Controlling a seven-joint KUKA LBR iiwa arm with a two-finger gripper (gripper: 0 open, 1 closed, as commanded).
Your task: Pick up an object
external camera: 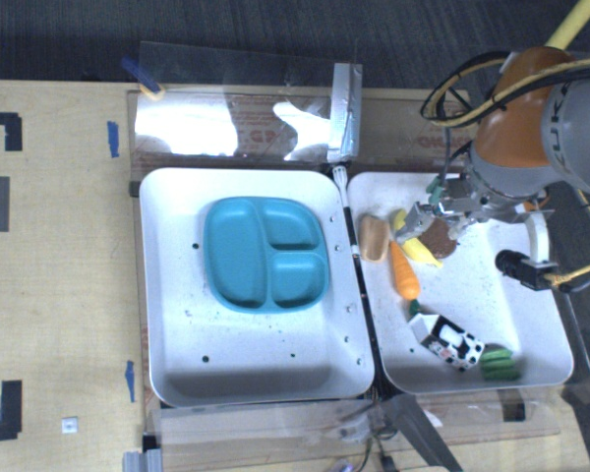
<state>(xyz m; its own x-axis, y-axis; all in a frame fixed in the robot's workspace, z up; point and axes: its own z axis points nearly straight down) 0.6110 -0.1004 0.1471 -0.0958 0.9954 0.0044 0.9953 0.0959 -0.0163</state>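
Two white bins sit side by side on the bench. Our gripper [435, 222] hangs over the right bin [531, 347], above a brown piece [439, 240] and a yellow toy [419, 252]; we cannot tell its state. An orange carrot [404, 273] lies just beside them.

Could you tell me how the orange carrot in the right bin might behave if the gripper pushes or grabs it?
The carrot is tapered and rounded, so it would probably roll or pivot when nudged. It looks like smooth toy plastic, likely light and somewhat slippery. It lies apart from the gripper.
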